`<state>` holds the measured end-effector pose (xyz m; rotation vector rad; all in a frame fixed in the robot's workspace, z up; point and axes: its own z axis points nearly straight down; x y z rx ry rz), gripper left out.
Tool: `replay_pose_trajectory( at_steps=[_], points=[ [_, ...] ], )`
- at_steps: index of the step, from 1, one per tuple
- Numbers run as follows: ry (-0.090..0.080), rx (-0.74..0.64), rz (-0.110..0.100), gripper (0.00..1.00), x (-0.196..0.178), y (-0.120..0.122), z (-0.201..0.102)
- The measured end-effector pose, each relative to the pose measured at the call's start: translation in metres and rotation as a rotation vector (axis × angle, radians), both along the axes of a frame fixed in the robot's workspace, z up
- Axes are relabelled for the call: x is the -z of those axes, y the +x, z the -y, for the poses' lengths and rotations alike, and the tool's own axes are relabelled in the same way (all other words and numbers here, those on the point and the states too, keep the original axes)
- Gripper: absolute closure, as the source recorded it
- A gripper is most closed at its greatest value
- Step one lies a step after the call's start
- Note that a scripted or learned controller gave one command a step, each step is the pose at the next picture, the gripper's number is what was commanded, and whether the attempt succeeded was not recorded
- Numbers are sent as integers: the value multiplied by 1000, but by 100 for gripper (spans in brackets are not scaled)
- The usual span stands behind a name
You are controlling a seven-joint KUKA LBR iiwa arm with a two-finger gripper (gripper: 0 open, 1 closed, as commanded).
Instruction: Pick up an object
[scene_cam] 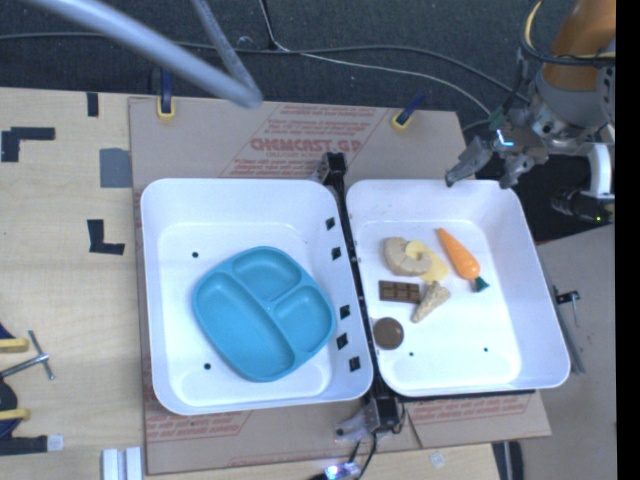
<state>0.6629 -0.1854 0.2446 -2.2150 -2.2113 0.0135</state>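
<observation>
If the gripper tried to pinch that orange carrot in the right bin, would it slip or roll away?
The carrot tapers to a point, so fingers closing near the thin end may well squeeze it out. Its rounded body looks apt to roll sideways if nudged. It looks like a toy, probably light and stiff, lying apart from the brown bar, with room around it.

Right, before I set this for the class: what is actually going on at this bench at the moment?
A grey robot arm with an orange band reaches in from the right, its open two-finger gripper above the far edge of the right white bin, holding nothing. That bin holds an orange toy carrot, a brown chocolate bar, a round brown cookie and beige food pieces. The left white bin holds a blue divided plate.
</observation>
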Motion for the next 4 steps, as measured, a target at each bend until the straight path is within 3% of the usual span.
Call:
replay_pose_trajectory(
  at_steps=[1,4],
  points=[
    [-3,-3,13,0,-8,3,-1],
    [-3,-5,11,0,159,-7,10]
  ],
)
